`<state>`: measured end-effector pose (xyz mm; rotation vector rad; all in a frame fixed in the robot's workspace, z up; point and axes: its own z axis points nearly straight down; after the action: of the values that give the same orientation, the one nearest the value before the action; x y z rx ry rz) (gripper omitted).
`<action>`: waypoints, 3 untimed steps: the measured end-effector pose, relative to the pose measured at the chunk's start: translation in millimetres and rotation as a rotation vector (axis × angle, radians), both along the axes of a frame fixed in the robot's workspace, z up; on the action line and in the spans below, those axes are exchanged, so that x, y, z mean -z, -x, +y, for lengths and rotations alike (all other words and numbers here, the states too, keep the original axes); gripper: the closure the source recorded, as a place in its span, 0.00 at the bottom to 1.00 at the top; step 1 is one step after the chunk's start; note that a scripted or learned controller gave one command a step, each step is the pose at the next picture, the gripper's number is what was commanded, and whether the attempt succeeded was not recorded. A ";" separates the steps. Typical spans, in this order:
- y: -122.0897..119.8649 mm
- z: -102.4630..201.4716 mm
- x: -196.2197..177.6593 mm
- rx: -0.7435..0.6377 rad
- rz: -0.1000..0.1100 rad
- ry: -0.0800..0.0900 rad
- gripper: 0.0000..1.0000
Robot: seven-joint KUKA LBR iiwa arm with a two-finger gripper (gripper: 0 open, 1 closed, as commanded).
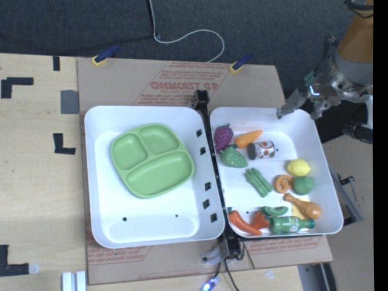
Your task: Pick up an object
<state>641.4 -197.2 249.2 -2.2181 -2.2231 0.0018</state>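
- The grey arm with its orange band [357,38] reaches in at the upper right; its two-finger gripper [297,105] hangs over the far right corner of the right-hand shallow white bin [324,162], above the rim and apart from every toy; one dark finger [290,107] slants down to the left; whether the jaws are parted or closed I cannot tell, and nothing shows between them.
- The things to pick all lie in the right-hand bin; along its far side sit a purple plastic grape bunch [223,136], an orange toy carrot [248,139] just beside it, and a small red-and-white tin can [262,150] lying on its side near the carrot.
- Below the grapes lies a green leafy toy vegetable [233,157]; toward the middle, a bundle of green toy beans [259,182] lies slantwise.
- On the right side sit a yellow toy lemon [298,167], a round green toy fruit [304,185] touching it from below, and an orange ring-shaped piece [282,183] just beside that.
- Along the near edge lie a tan toy drumstick [303,206], a green toy bottle [292,225] on its side, and a red toy pepper [244,222] at the near left corner.
- The left-hand shallow white bin [103,211] holds a light green divided plastic plate [151,160], lying flat and turned at a slant.
- Both bins rest on a brown cardboard sheet [176,86]; a white cable [182,38] loops across the dark cloth beyond it.
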 end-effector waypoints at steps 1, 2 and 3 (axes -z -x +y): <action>68.8 49.9 -41.1 -0.002 -0.001 -0.002 0.00; 107.1 100.7 -46.5 -0.002 0.002 -0.002 0.00; 160.2 151.2 -56.2 -0.003 0.003 -0.002 0.00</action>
<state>481.2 -46.0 305.5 -2.2122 -2.2237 0.0030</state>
